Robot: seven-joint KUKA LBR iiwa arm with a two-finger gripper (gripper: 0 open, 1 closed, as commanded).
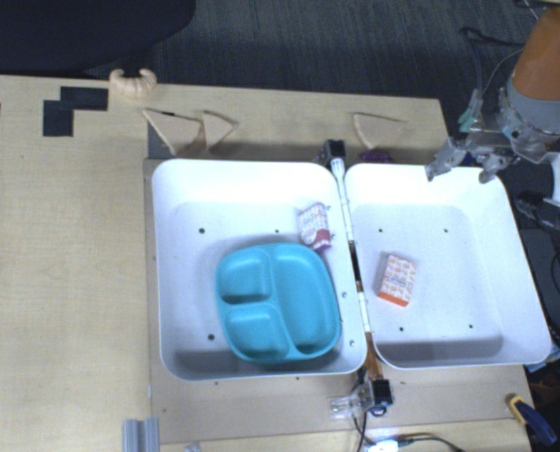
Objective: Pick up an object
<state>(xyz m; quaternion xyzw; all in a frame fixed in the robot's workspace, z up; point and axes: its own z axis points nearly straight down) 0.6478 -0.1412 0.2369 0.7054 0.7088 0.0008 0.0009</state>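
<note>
Tool (466, 163) over right bin's (449, 347) far rim

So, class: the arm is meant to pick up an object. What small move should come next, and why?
Probably shift the end effector forward and left, over the orange box. It sits above the right bin's far rim with nothing between its fingers, and the box lies alone in that bin, the nearest object.
</note>
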